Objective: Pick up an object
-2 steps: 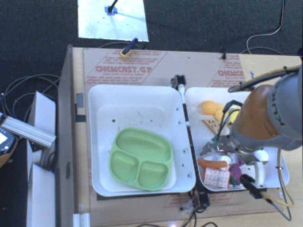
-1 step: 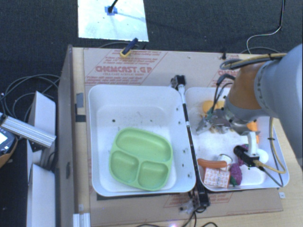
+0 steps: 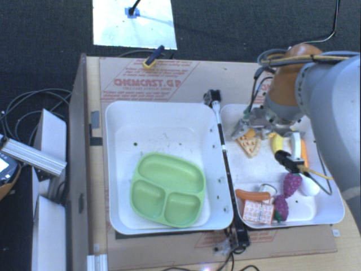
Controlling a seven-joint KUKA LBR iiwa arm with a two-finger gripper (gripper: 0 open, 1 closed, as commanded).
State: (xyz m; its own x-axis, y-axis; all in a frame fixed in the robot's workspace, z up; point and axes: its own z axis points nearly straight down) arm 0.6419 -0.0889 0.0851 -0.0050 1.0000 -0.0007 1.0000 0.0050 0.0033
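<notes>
Pizza slice point(image 3: 249, 145) lies in the right bin point(image 3: 326, 216), just beneath the gripper point(image 3: 243, 126); the arm's bulk hides its fingers, so whether they grip cannot be told.

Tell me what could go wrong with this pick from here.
1. The gripper sits low beside the pizza slice, a flat piece; the fingers may slide over it and come up with nothing.
2. It works close to the right bin's upper-left corner, so a finger could catch the wall.
3. The toys are crowded: the banana lies right next to the slice and could get nudged or pinched instead.
</notes>
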